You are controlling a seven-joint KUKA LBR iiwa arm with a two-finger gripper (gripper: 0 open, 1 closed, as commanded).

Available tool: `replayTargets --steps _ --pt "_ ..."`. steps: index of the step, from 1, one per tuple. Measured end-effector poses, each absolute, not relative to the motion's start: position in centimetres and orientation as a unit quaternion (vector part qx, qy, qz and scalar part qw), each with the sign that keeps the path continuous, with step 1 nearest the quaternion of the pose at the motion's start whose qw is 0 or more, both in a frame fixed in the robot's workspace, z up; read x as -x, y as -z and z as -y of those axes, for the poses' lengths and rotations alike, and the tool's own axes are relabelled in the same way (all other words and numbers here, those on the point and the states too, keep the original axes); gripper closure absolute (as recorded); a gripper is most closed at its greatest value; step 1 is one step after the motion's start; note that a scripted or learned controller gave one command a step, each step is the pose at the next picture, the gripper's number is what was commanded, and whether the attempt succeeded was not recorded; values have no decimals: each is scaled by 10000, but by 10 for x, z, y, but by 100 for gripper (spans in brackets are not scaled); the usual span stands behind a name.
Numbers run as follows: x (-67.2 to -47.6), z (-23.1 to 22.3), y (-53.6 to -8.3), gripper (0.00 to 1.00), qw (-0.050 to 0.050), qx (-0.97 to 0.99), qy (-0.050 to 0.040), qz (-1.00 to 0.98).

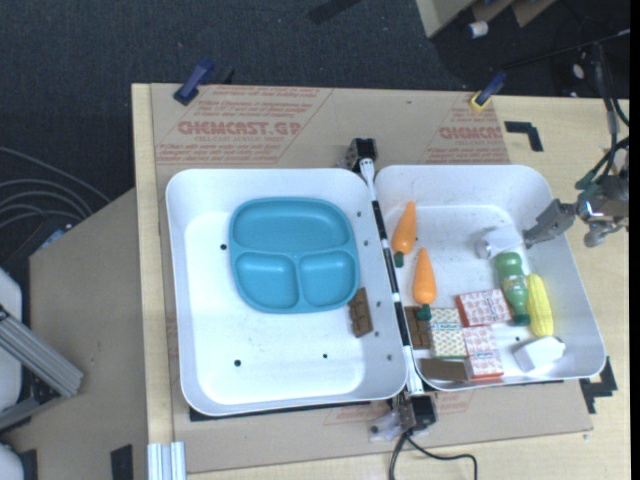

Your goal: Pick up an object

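The right bin holds two orange carrots, a green bottle, a yellow corn cob, red-and-white boxes and a white block. My gripper hangs over the bin's right rim, up and to the right of the green bottle. Nothing shows in its grasp. The arm is mostly cut off at the right edge.
A blue divided plate lies in the left bin, with a small brown piece by the shared wall. A brown bar lies at the right bin's front. Blue clamps hold the bench board.
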State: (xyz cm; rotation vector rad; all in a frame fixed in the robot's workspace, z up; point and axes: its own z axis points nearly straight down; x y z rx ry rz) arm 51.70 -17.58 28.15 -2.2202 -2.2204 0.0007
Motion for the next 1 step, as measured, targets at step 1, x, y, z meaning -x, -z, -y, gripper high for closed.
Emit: replayTargets --steps 1 --pt "-524 171 -143 0 13 7072 -6 7070"
